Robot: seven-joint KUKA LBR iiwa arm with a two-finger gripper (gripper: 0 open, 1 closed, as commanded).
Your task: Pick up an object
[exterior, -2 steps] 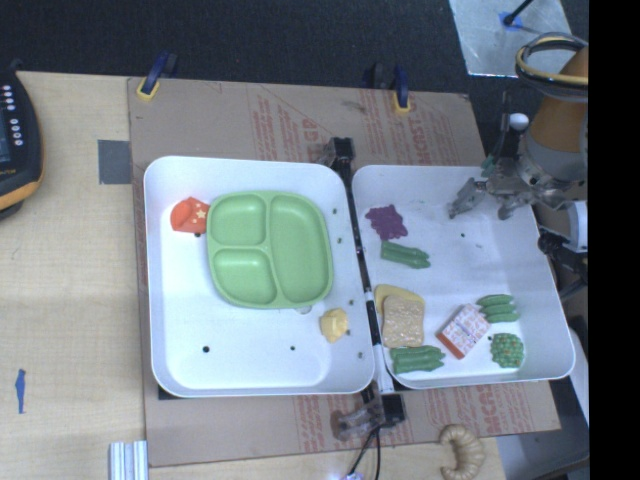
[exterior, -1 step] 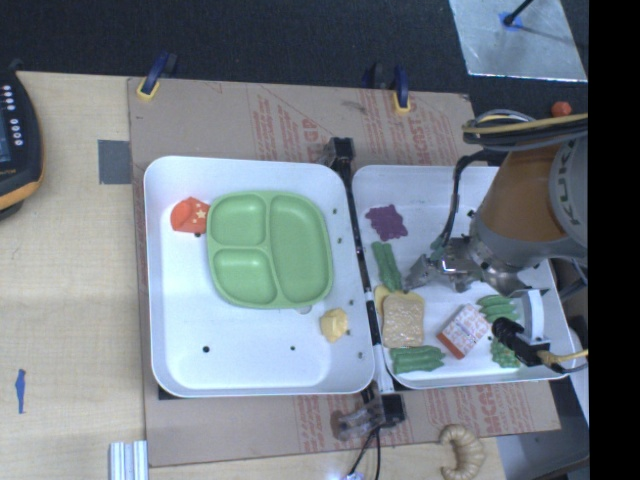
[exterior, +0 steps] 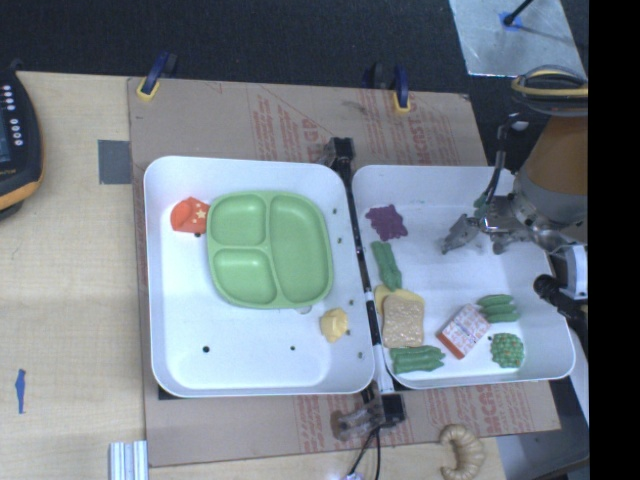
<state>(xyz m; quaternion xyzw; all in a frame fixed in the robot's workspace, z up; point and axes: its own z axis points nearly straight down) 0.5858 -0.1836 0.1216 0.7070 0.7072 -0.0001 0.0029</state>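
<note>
Nothing between the fingers. Gripper [exterior: 462, 236] sits low in the right bin [exterior: 440, 183], upper middle area, fingers spread, tips pointing toward 9 o'clock. Bare white floor under the tips.

Candidates in the right bin, clock positions taken from the gripper:
- purple piece [exterior: 386, 220] at 9 o'clock, near but apart, closest item
- green pod [exterior: 386, 263] at 8 o'clock, lying along the bin's left wall
- bread slice [exterior: 403, 320] at 7 o'clock, with a yellow bit peeking out at its upper left
- green beans [exterior: 417, 359] below the bread, touching it or nearly
- red-and-white packet [exterior: 465, 330] at 6 o'clock, tilted
- green pepper [exterior: 498, 308] at 5 o'clock, just beside the packet
- broccoli [exterior: 507, 349] further down at 5 o'clock, by the bin's lower right corner

Left bin [exterior: 160, 268]: green divided plate [exterior: 270, 248] roughly centred. Red toy [exterior: 188, 215] touches the plate's edge at its 9–10 o'clock. Yellow piece [exterior: 334, 323] sits just off the plate's 5 o'clock corner.

Arm [exterior: 555, 168] comes in from 3 o'clock, orange band above the wrist.

Outside the bins: tan curled thing [exterior: 462, 450] on the bench at 6 o'clock, blue clamps [exterior: 401, 88] on the cardboard's far edge.
</note>
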